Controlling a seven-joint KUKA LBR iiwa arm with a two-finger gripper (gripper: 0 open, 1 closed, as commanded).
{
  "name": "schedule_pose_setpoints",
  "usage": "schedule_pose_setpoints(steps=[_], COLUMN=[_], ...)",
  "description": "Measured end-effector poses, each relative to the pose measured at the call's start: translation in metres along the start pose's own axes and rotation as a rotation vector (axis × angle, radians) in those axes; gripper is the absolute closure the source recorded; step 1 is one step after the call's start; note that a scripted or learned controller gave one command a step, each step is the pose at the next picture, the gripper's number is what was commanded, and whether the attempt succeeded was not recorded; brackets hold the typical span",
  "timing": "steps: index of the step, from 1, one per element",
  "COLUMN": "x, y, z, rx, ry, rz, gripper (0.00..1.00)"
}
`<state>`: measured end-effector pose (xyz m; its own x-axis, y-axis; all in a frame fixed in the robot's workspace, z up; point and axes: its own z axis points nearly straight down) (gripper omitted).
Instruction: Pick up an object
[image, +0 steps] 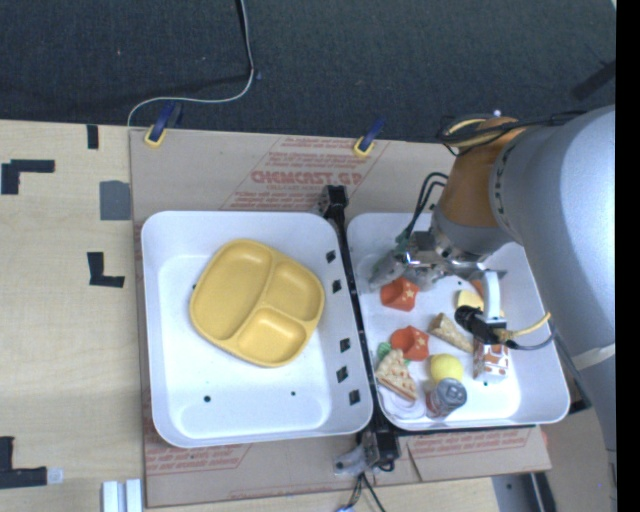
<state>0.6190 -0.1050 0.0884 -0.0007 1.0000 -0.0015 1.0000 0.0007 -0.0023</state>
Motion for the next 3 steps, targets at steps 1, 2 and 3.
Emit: schedule_pose_setpoints(steps=[1, 2, 3], x=[0.001, -0.028, -0.027], y=[0.000, -0.081, -0.080], z=[-0.010, 0.001, 0.002], rx=[0.001, -0.009, -0.008], ry=[0.000, 0.001, -0.001], rz=[-0.002, 0.005, 0.000], gripper=[1.00, 1.00, 0.00])
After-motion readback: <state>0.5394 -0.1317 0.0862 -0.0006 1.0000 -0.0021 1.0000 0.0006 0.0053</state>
